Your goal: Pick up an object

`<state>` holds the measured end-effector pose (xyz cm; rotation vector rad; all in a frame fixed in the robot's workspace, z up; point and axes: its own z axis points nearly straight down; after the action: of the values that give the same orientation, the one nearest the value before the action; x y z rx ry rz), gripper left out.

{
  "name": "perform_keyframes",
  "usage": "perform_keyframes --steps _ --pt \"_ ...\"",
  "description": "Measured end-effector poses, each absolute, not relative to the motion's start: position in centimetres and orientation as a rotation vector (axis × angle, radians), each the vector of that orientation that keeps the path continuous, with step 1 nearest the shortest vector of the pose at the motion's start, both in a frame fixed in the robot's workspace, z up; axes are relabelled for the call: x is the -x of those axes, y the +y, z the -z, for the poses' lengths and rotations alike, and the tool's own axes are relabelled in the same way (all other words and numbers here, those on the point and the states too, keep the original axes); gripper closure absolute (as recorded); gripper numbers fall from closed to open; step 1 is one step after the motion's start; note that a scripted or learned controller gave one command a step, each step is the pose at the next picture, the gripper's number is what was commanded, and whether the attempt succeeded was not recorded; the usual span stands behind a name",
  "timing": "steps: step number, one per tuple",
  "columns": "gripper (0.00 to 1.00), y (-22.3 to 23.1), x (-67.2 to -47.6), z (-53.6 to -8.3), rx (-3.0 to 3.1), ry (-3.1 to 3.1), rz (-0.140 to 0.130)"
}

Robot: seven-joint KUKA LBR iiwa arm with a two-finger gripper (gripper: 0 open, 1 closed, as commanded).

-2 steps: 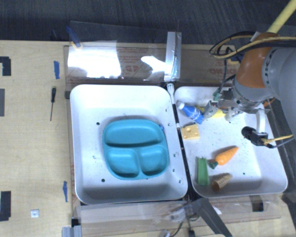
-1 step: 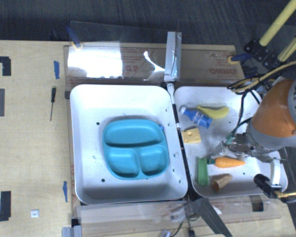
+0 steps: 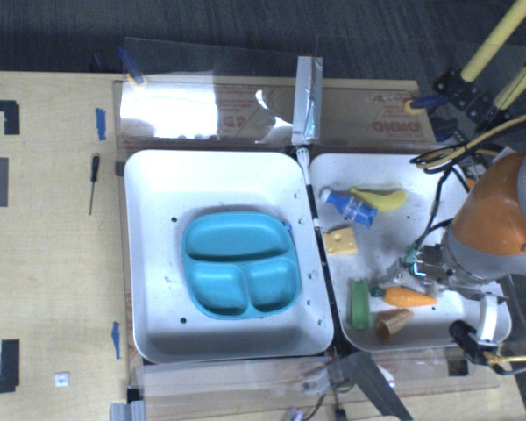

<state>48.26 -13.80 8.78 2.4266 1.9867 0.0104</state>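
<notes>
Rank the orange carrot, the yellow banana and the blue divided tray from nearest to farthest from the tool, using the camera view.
Measured from the tool in the right bin:
1. Orange carrot, just below the tool, near the front of the right bin.
2. Yellow banana, at the back of the right bin.
3. Blue divided tray, in the left bin.

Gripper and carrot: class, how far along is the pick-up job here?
Done: the arm has reached over the right bin. In hand: nothing visibly; the gripper sits just above the carrot, which lies in the bin. Left: grasping and lifting an object.
</notes>
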Motion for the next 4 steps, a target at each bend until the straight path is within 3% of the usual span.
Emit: perform_keyframes --steps 1,2,3,4 --pt "0.00 -12.7 -48.2 -8.8 -1.855 2.524 -0.006" --pt "0.00 -10.5 -53.4 -8.8 -1.996 2.414 -0.007" --pt "0.00 -11.4 -48.1 -16.3 -2.077 2.349 -0.006" --pt "0.00 -13.2 -48.5 -9.2 -1.917 2.461 -0.008"
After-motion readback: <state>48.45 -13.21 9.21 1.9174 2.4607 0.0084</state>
